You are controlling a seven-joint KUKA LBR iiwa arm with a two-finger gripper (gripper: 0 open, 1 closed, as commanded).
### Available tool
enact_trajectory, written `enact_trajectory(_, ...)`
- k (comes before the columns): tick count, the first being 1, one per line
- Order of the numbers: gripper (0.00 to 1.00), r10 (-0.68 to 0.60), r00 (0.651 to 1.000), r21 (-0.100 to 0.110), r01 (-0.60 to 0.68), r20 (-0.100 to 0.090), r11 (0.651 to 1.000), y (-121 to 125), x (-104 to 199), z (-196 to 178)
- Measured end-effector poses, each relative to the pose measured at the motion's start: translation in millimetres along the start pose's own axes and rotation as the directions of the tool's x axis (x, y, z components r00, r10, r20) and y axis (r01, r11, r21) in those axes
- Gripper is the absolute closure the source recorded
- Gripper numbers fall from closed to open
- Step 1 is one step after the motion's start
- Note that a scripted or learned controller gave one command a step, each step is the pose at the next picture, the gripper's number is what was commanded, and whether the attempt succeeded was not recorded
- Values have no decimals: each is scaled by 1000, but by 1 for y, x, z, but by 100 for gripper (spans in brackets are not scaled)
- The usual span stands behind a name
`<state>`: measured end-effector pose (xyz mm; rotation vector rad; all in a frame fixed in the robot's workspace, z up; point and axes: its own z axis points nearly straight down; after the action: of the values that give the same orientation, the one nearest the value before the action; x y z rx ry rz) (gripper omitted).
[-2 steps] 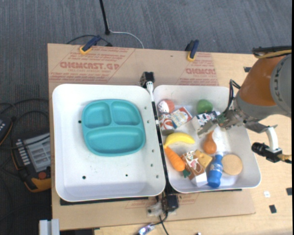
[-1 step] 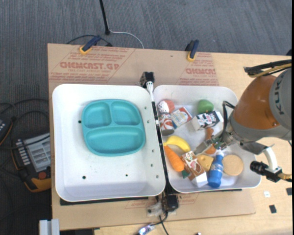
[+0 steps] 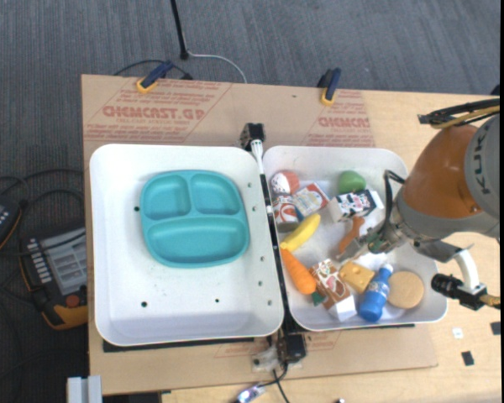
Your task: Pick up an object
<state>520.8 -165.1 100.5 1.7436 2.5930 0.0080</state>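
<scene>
My gripper (image 3: 376,240): low in the right bin (image 3: 319,154), fingers' spread unclear to me.
Nearest thing: orange-brown carrot-like piece (image 3: 348,242), slim, tilted, just left of my gripper.
Neighbours: yellow wedge (image 3: 355,276), blue bottle (image 3: 375,295).
Left bin (image 3: 118,250): teal divided plate (image 3: 195,217).

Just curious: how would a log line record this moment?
pincer: low in right bin, among toys | nearest: orange stick | left bin: teal tray
</scene>
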Motion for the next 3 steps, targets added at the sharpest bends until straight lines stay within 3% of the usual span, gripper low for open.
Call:
enact_trajectory(1, 0, 0, 1000, 0, 0, 0, 1000, 0, 0, 0)
enact_trajectory(2, 0, -199, 980, 7, 199, -6, 980, 67, 7, 12)
enact_trajectory(3, 0, -577, 817, 4, 577, -4, 817, 93, 28, 12)
